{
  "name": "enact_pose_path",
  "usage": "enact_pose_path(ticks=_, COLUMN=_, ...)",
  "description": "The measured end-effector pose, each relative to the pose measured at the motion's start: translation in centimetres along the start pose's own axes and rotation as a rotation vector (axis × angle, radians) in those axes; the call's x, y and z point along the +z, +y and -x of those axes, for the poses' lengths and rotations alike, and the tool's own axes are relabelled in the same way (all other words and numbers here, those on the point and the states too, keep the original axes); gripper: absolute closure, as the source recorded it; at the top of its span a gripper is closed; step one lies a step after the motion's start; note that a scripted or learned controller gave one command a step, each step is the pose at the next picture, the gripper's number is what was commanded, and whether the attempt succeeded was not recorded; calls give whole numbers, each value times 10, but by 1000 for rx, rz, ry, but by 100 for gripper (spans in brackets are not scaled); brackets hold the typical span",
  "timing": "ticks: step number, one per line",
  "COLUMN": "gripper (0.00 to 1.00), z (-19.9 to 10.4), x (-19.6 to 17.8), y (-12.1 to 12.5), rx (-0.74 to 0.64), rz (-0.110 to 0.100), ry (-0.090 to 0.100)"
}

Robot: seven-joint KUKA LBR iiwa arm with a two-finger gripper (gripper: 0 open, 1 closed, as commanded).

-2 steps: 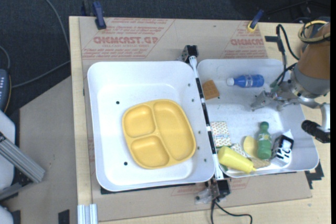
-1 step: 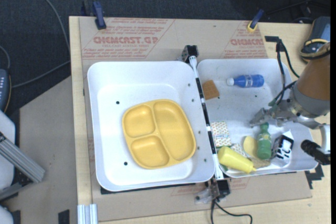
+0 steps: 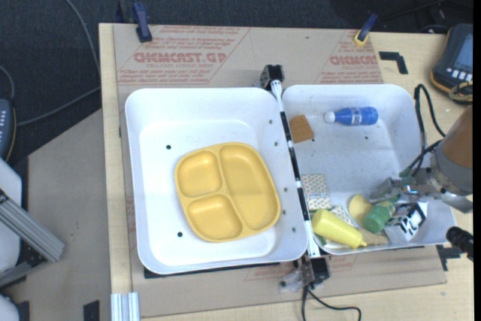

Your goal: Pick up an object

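At the left, a yellow three-compartment plastic plate (image 3: 227, 192) lies in my left white bin (image 3: 150, 162). In the right white bin (image 3: 353, 98), a brown card square (image 3: 301, 128) and blue plastic bottle (image 3: 352, 116) lie at the far end; the yellow plastic squeeze bottle (image 3: 337, 228) and small green plastic object (image 3: 376, 218) crowd the near corner. My gripper (image 3: 396, 194) hangs just beside the green piece; whether it is spread I cannot tell. I should descend squarely over it, avoiding its neighbours.

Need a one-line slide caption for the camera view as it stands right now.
KUKA gripper reaches into the right bin near a green object; yellow divided plate sits in the left bin.
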State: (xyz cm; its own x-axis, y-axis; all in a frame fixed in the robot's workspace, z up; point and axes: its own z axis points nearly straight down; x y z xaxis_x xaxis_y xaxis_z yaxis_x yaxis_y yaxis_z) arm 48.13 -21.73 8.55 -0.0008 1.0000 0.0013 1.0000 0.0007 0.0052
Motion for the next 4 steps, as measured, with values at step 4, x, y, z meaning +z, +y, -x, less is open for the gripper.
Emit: enact_pose_path(ticks=4, gripper=0, z=-30, x=5, y=181, rx=4, rz=-22, ry=-1)
